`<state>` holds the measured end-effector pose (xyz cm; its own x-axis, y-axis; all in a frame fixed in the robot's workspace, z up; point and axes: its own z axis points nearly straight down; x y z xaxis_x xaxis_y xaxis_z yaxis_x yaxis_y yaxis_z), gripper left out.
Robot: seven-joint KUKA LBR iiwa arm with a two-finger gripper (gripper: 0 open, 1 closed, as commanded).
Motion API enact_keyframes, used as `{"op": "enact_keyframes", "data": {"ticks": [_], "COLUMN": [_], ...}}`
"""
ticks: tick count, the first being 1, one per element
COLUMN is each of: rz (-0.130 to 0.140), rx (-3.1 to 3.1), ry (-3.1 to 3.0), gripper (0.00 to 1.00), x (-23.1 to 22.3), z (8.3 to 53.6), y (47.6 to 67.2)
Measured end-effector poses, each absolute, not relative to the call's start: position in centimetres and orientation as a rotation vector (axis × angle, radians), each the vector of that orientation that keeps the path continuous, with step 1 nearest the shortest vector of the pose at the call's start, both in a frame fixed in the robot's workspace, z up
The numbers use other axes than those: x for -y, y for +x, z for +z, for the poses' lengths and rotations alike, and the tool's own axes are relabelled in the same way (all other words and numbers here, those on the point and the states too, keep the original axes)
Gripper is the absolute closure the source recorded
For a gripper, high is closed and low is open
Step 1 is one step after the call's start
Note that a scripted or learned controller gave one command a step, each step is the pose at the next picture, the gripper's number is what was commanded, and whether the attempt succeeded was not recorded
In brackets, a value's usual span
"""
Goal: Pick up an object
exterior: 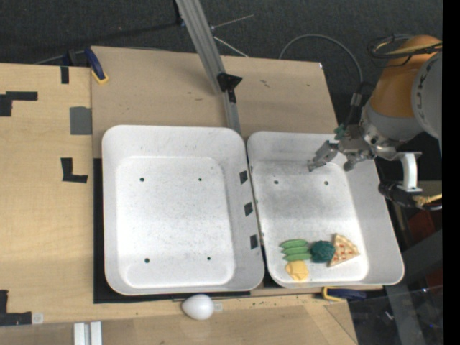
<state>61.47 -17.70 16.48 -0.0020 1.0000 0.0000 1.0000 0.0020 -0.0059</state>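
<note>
Nothing is picked yet: the gripper hangs spread and bare over the right bin, far from the toys.

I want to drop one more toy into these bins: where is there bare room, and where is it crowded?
The left bin has a bare floor from wall to wall. In the right bin, the middle is free between the gripper at the far end and the near end. The near end is crowded: green pods, broccoli, pizza slice, yellow piece.
</note>
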Motion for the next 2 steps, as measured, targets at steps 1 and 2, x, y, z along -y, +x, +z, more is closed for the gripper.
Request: {"op": "enact_keyframes", "data": {"ticks": [1,2], "rz": [0.009,0.005], "rx": [2.218,2.222], "ry": [-2.216,-2.218], "gripper": [0.0,0.0], "x": [18.2,18.1], "z": [10.2,8.7], "y": [61.0,60.9]}}
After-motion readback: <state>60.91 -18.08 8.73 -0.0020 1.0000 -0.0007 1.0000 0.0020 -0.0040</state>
